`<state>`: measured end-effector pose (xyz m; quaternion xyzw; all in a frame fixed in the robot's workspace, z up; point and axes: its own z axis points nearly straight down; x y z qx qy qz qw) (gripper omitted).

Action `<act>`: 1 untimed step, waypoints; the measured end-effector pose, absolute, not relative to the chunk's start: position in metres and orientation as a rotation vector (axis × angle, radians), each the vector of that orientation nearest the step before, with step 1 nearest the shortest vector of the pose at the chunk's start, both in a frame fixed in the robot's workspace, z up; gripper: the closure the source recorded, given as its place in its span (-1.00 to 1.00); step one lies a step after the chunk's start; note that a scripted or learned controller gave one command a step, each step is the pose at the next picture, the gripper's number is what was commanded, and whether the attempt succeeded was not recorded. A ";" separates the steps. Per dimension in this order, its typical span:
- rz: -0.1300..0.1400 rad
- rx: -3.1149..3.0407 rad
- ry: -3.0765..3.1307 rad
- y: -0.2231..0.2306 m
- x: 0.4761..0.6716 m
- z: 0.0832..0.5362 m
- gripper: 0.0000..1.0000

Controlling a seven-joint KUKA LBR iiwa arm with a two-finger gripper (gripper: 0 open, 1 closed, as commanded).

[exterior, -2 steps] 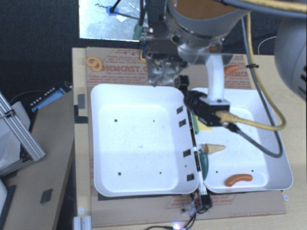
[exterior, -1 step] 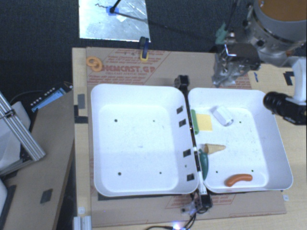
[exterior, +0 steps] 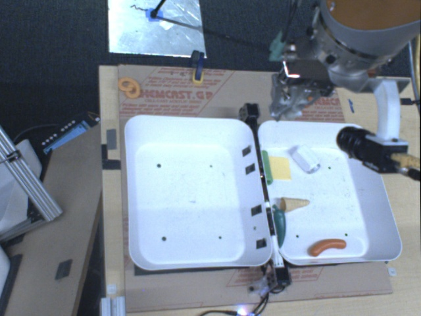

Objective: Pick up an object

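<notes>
The metal two-finger pincer [exterior: 289, 103] is hanging over the far edge of the right white bin [exterior: 378, 203]; whether it is open or closed, I cannot tell. Nearer than it, inside that bin, a small clear-and-white plastic piece [exterior: 305, 159] is lying beside a flat yellow square [exterior: 279, 168]. Nearer still, a cone-shaped tan toy [exterior: 294, 204] is sitting, then an orange sausage-shaped toy [exterior: 327, 246] by the near rim.
</notes>
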<state>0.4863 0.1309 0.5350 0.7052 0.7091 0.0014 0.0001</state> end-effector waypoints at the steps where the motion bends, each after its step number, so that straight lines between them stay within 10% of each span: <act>1: 0.005 2.212 2.232 0.186 0.486 0.535 1.00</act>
